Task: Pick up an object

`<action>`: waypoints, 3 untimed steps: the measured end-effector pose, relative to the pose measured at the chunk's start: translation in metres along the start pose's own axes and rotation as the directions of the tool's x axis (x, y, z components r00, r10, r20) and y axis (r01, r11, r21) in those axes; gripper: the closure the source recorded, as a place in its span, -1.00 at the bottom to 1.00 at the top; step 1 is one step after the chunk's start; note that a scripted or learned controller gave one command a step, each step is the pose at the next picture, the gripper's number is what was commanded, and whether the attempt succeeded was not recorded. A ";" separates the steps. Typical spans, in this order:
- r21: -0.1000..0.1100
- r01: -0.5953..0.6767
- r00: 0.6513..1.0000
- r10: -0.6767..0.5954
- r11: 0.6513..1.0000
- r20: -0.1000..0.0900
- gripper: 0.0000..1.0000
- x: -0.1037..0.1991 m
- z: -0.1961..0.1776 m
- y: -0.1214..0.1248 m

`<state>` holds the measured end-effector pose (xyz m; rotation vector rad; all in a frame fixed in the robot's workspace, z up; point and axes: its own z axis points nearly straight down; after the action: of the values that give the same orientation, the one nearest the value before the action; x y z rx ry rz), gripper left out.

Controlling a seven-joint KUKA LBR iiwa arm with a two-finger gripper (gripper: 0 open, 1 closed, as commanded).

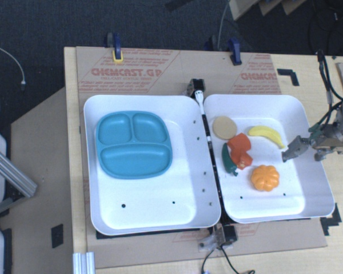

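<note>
Nearest the lens, the small orange plastic pumpkin (265,177) sits in the right-hand shallow white bin (294,207), close to a red-and-green toy pepper (238,152), a yellow plastic banana (266,135) and a round tan disc (224,127). At that bin's right rim hovers the gripper (292,149); its spread I cannot tell. Crowding could cause a glancing, failed grasp. A blue divided plate (134,144) lies in the left bin (137,213), on a cardboard-covered bench (160,67) above dark carpet.

The arm (337,136) is cut off by the right edge. A green vegetable (227,160) lies partly hidden under the red pepper (240,150).
</note>
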<state>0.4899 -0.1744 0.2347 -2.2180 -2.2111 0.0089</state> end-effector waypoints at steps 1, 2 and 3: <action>-0.011 0.004 1.000 -0.003 1.000 0.003 -1.00 0.000 -0.005 0.002; -0.004 0.002 1.000 -0.002 1.000 0.000 -1.00 -0.008 0.053 0.004; -0.005 0.002 1.000 -0.002 1.000 0.000 -1.00 -0.009 0.097 -0.001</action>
<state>0.4879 -0.1832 0.1375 -2.2178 -2.2163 0.0039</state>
